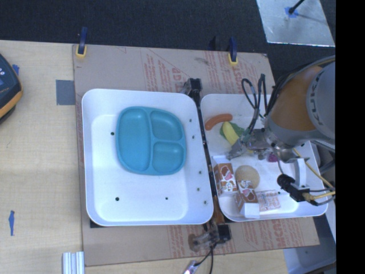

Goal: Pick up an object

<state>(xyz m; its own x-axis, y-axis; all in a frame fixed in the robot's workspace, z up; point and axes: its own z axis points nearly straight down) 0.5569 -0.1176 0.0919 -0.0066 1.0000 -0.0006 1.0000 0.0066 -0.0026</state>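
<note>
Objects for picking sit crowded in the right bin; the arm hangs over that bin's far right part.

Right bin, smooth white with rounded corners, holds about seven small things: one orange sausage shape at the far left, one yellow piece with a green bit just beside it, one round tan disc mid-bin, two printed packets, brown and white, along the left wall and near side, one pinkish wrapped packet, one white block at the near rim. Little free floor between them. Gripper metallic, low beside the yellow piece; can't tell its opening, nothing visibly between the fingers. Left bin holds one glossy teal plate with three compartments, with wide bare floor around it. Two bins on brown cardboard, touching side by side.
</note>
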